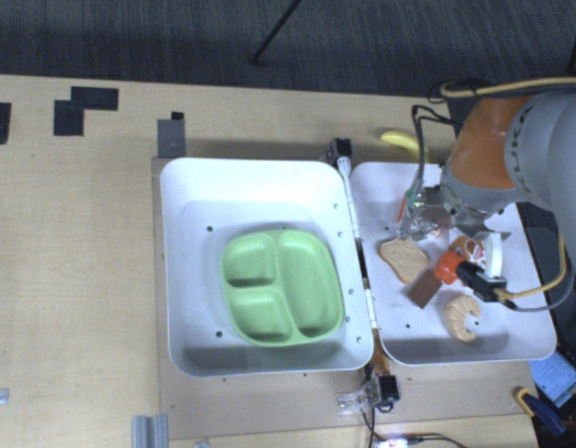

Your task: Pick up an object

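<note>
2 shallow white bins sit side by side on the pale wooden bench. The left bin [189,250] holds 1 thing: a light green plate [282,286] with 3 compartments, lying flat near the middle of the floor, a little toward the near wall.

The right bin [526,339] is the busy one. A tan bread slice [402,258] lies close to the wall it shares with the other bin. Just beside it, on the near side, is a small brown block [424,290], tilted on a corner. An orange piece [446,267] sits right next to both. Nearer the front wall, apart from that cluster, lies a croissant-shaped piece [461,317], pale brown and curled.

The grey arm with its orange band comes in from the right and hangs over the far half of this bin. The gripper [424,218] is low, just beyond the far edge of the bread slice. From here I cannot tell whether it is released or clenched, and nothing can be seen caught in it. The arm's bulk covers much of the bin's far right corner.

Outside the bins, a yellow curved thing [398,139] lies on the bench just past the right bin's far rim. Black tape patches [84,107] mark the bench off to the far left, well away from everything
</note>
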`<state>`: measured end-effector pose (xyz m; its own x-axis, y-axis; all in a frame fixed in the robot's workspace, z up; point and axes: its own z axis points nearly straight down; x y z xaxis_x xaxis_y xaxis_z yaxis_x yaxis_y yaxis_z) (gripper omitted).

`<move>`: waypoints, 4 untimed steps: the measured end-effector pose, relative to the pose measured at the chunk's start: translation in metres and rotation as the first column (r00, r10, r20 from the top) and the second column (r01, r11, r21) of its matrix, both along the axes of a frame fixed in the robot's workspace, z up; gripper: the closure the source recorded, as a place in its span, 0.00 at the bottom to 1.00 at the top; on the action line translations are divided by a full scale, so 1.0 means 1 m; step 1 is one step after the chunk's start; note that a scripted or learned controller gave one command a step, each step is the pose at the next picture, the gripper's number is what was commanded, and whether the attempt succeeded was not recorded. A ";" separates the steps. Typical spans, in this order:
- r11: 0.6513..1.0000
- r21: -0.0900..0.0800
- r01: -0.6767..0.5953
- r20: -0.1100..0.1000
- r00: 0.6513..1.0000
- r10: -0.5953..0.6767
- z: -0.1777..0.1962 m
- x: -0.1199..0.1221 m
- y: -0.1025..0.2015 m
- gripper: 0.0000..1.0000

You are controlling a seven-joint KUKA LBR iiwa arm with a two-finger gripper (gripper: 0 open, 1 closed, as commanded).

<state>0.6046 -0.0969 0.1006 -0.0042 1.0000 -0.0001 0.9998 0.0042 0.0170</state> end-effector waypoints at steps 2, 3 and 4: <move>1.000 -0.002 0.004 -0.002 1.000 -0.004 -0.011 -0.029 0.009 0.00; 1.000 -0.002 0.003 0.005 1.000 -0.003 0.001 -0.027 0.010 1.00; 1.000 -0.002 0.002 0.004 1.000 -0.002 0.001 -0.027 0.010 0.00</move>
